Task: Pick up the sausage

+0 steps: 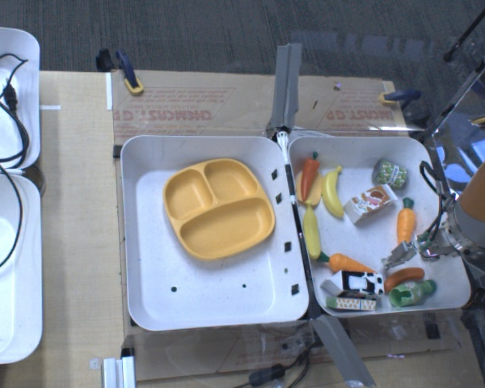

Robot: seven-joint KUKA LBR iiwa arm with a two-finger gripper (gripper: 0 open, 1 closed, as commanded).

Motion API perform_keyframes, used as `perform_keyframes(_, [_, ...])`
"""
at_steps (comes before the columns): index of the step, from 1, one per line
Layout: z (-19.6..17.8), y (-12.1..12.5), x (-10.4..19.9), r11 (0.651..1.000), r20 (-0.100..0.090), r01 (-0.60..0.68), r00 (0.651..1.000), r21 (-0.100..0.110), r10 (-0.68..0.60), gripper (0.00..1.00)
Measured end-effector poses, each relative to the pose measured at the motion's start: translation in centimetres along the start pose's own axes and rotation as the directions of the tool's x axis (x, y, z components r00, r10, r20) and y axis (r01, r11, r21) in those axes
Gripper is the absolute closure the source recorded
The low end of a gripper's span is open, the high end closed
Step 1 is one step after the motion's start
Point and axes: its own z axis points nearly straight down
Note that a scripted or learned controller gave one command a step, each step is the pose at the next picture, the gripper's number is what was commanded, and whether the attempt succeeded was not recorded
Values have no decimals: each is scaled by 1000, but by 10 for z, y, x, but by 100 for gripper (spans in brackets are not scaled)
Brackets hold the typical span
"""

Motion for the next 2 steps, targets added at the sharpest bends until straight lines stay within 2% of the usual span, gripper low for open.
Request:
perform_keyframes(1, [-9,0,-2,1000,7,-2,1000,-1,2,100])
perform_keyframes(2, [1,11,89,930,11,-368,930,-3,368,100])
